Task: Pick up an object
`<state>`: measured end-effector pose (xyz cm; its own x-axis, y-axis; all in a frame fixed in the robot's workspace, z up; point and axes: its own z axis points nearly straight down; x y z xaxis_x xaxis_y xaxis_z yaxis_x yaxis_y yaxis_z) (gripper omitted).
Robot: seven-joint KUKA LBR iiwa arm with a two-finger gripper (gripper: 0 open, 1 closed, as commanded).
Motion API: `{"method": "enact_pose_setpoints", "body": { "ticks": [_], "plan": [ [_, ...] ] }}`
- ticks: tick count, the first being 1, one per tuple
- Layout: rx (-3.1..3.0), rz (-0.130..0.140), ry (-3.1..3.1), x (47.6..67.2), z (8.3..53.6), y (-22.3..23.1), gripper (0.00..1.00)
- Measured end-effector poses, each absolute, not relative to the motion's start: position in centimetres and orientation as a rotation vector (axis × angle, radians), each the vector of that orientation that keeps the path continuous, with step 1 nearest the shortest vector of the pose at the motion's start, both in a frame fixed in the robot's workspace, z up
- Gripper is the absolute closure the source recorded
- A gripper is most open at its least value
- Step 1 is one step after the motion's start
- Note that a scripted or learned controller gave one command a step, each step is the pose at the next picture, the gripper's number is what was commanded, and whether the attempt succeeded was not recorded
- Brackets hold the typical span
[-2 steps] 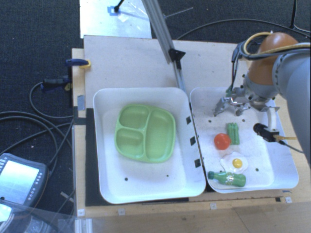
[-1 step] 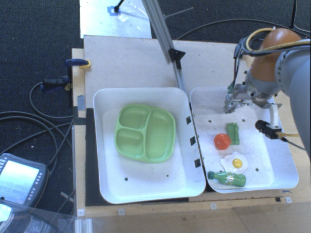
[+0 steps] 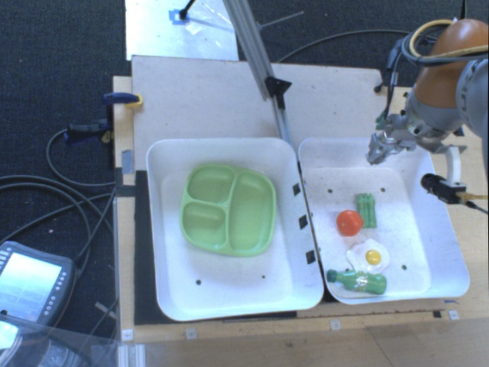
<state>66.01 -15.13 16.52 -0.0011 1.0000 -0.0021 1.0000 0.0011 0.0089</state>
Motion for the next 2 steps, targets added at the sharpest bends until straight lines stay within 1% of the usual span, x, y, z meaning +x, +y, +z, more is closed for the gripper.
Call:
{"method": "enact_pose_setpoints", "body": {
  "ticks": [1,2],
  "plan": [
    [2.210,0.008,2.222,66.2,22.0,-15.2,1.00],
    [2.209,0.004,2.235,65.8,21.9,-8.8,1.00]
  ]
}}
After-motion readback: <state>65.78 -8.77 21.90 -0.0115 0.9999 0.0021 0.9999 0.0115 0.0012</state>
